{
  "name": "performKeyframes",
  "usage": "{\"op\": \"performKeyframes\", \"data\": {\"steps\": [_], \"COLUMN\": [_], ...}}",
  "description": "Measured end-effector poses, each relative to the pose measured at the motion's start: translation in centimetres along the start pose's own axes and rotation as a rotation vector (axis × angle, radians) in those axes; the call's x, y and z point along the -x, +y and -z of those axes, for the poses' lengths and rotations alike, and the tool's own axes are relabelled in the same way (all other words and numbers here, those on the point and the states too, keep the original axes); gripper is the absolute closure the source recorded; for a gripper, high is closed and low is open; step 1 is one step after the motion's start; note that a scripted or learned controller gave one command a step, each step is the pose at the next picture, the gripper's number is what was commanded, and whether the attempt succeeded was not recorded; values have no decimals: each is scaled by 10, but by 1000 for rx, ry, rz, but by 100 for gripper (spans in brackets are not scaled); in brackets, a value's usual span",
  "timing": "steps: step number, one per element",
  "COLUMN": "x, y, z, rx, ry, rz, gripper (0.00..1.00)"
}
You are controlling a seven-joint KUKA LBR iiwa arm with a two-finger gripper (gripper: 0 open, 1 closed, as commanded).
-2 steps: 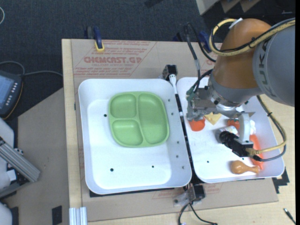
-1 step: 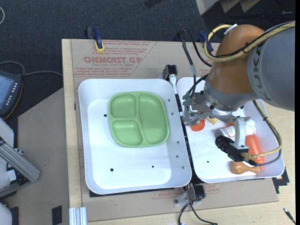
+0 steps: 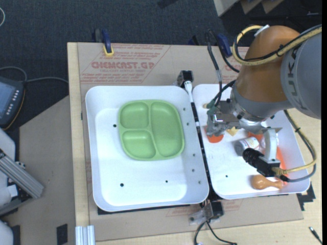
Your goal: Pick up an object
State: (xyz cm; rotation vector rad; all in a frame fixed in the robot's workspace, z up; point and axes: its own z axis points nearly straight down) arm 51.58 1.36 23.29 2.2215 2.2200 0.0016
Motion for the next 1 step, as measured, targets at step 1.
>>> {"op": "performKeyframes", "data": {"steps": [1], "x": [5], "y": [1], "z": [-5], "rx": [-4], "ry": [0], "rz": [0], "gripper": [100]}}
